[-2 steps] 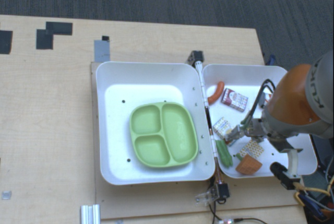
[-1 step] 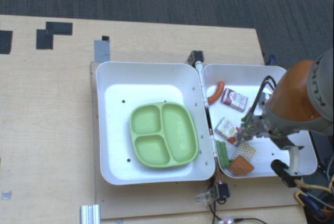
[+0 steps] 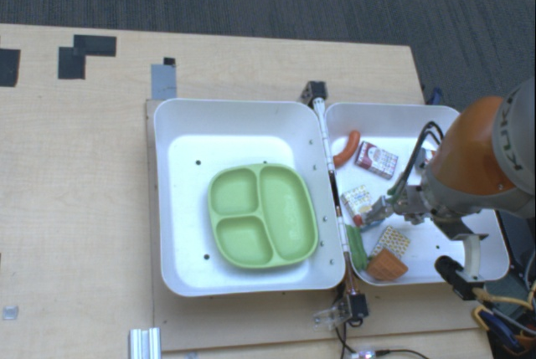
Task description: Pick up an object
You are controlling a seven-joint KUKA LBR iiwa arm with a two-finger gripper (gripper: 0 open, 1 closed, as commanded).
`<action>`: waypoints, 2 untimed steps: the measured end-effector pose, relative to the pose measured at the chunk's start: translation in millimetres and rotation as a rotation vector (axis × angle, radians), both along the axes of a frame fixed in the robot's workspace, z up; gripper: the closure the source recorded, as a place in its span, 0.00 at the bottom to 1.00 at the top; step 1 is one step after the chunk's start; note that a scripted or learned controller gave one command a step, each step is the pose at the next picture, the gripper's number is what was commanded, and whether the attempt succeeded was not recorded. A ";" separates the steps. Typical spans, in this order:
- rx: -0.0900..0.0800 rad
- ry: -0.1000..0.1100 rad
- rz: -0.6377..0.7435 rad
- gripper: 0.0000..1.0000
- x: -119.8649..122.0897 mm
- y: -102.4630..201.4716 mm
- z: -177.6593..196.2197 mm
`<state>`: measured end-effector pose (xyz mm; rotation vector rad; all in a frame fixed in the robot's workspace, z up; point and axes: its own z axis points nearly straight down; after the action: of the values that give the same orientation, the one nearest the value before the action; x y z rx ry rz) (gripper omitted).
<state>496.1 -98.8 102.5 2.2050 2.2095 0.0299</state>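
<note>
Camera view: gripper (image 3: 368, 215) hovering low over right bin (image 3: 494, 261) clutter, nearing small white packet (image 3: 357, 198) (finger state unclear, can't tell). Risking nudging packet, green item (image 3: 355, 244) sideways w/o grasping.

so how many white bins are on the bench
2. The left bin holds a green divided plate. The right bin holds small items under the arm, which may hide more of them.
</note>
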 end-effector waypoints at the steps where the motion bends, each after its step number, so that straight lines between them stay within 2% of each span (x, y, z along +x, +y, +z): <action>1: -0.006 0.004 -0.002 0.00 -2.8 12.7 -12.3; 2: 0.000 -0.001 0.002 1.00 0.1 15.4 0.2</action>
<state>496.2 -83.4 102.7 2.2022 2.2117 0.0315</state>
